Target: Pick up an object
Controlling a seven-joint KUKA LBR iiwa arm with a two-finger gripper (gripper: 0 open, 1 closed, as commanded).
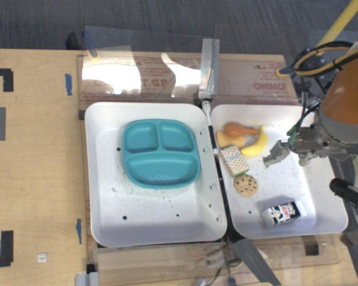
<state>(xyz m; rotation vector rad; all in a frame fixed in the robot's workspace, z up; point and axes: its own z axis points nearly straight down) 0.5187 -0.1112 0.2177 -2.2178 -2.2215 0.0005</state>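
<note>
In the right bin lie a yellow banana and an orange toy food piece, touching each other at the far left. In front of them are a small patterned packet and a round brown cookie. A small black and white carton lies on its side near the front. My gripper hangs over the middle of this bin, just right of the banana. It is open, with nothing between its fingers.
The left bin holds a teal divided plate. A raised rim separates the two bins. A clear panel and a cardboard wall stand behind them. Cables hang at the back right.
</note>
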